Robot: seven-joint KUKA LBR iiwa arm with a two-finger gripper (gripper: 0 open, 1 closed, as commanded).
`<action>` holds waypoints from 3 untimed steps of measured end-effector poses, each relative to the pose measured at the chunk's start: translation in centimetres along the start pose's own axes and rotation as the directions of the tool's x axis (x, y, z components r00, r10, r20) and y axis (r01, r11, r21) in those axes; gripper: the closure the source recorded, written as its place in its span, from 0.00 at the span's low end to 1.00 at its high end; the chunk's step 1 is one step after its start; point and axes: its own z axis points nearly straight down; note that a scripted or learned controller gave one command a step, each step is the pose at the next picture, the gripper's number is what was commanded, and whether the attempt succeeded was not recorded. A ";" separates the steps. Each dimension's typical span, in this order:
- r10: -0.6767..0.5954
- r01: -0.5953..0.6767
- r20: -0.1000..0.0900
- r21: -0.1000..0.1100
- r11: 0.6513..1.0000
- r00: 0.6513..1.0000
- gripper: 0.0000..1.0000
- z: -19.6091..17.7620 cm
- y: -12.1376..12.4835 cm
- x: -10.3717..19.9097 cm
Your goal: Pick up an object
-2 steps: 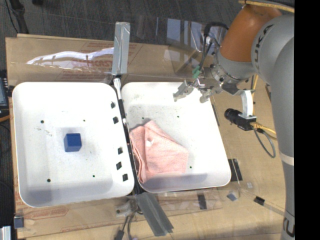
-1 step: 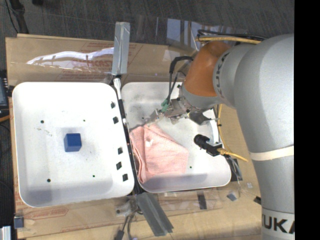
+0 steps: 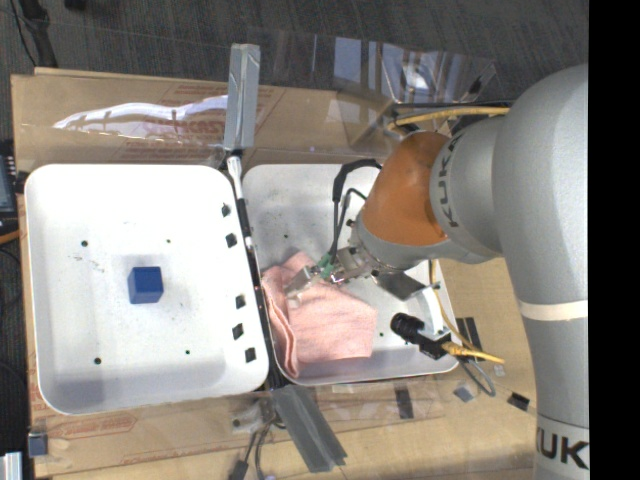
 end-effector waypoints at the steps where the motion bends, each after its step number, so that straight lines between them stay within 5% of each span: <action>1: -0.005 0.005 0.000 0.001 1.000 1.000 1.00 -0.9 0.0 -0.1; 2: -0.005 0.005 0.000 0.001 1.000 1.000 0.00 -0.9 0.1 -0.1; 3: 0.002 -0.002 0.001 0.002 1.000 1.000 0.00 0.0 5.6 0.2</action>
